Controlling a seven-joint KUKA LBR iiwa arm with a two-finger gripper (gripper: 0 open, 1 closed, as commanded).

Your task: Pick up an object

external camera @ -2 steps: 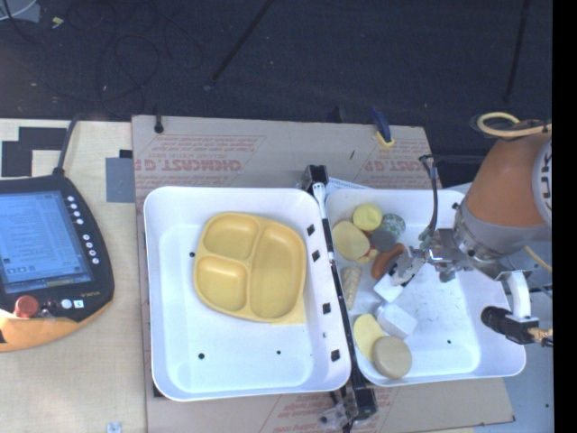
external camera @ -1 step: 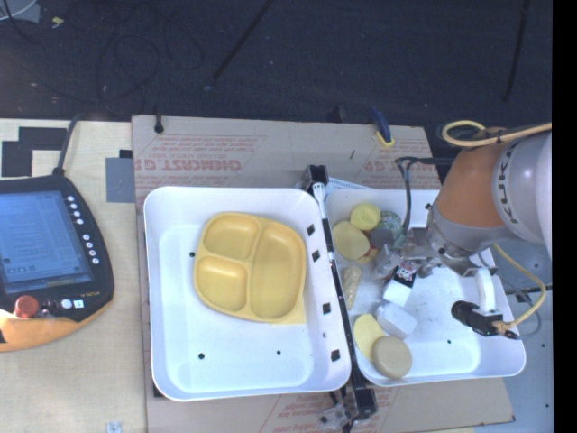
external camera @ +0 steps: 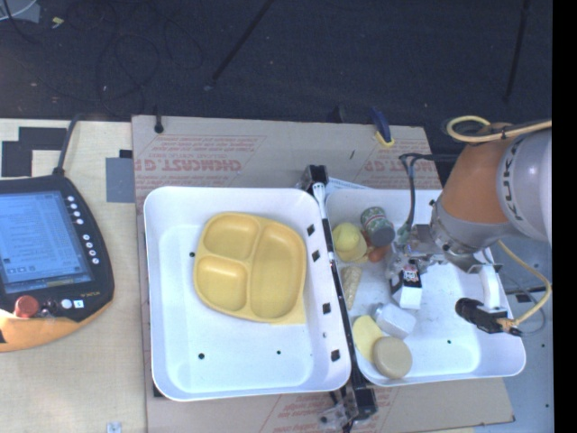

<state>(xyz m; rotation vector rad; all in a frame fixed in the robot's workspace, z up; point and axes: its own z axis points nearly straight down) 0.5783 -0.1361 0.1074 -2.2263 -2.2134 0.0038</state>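
Grey and orange, the arm hangs its gripper [external camera: 408,282] low in the right bin [external camera: 505,361]; whether it is open, I cannot tell. Just beside lie a yellow ball [external camera: 347,240], a can [external camera: 377,225] and a round block [external camera: 392,356]. Cardboard covers the desk [external camera: 225,152]; a pendant [external camera: 50,251] lies at left.

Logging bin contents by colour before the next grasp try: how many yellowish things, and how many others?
Yellowish: 4, namely divided plate, ball, sponge, round puck
Other: 2, namely grey can, white block
Total: 6
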